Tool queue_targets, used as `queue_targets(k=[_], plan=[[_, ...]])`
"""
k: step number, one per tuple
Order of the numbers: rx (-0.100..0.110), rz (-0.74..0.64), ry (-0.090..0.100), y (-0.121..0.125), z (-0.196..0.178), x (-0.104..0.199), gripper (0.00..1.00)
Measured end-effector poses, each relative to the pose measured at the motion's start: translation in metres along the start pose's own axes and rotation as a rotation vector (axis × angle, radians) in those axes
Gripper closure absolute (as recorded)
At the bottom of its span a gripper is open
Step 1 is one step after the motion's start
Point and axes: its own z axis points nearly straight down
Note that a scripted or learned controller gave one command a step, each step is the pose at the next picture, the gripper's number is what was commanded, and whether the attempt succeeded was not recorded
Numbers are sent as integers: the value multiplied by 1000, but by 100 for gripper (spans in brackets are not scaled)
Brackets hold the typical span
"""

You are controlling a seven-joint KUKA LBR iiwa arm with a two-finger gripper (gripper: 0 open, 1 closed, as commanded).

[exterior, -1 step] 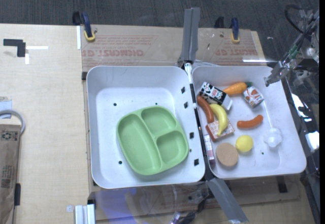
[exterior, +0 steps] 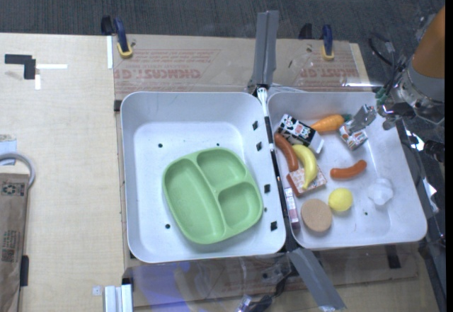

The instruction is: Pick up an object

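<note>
Camera view: the hand (exterior: 364, 118) sits at the upper right of the right bin (exterior: 407, 233), touching a small red-and-white carton (exterior: 353, 136); its opening cannot be told. Nearby lie a carrot (exterior: 327, 122), banana (exterior: 306, 164) and sausage (exterior: 347, 170).

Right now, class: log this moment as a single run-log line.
arm: at right bin's far right corner | carrot, banana, lemon: lying in right bin | green tray: left bin
</note>
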Motion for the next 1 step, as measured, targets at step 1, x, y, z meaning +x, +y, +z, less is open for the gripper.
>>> queue_targets(k=[1], plan=[[-3, -39, -1, 34, 81, -6, 0]])
